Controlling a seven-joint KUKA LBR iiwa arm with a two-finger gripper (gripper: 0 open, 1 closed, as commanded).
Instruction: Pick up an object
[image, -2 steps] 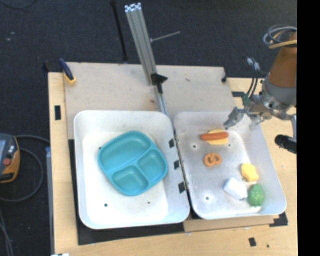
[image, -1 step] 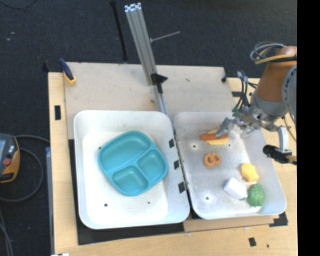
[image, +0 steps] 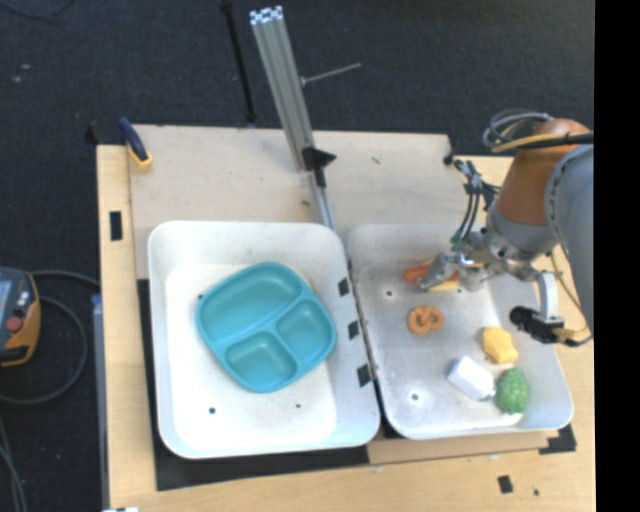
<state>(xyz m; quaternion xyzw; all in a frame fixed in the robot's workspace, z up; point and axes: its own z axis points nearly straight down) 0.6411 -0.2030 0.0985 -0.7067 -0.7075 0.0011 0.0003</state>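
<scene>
My gripper (image: 441, 274) is low in the right bin (image: 390, 400), near its upper middle. A small orange-red object (image: 416, 272) lies right at its left tip, and a bit of yellow object (image: 447, 288) peeks out under it. I cannot make out whether anything is held. Further down the bin lie an orange pretzel-shaped piece (image: 425, 320), a yellow object (image: 500, 345), a white block (image: 470, 377) and a green bumpy object (image: 511, 392).
The left bin (image: 180, 420) holds a teal divided plate (image: 265, 326). A metal post (image: 290, 95) slants up behind the bins. Cables and the grey arm (image: 540, 210) crowd the right bin's far right side.
</scene>
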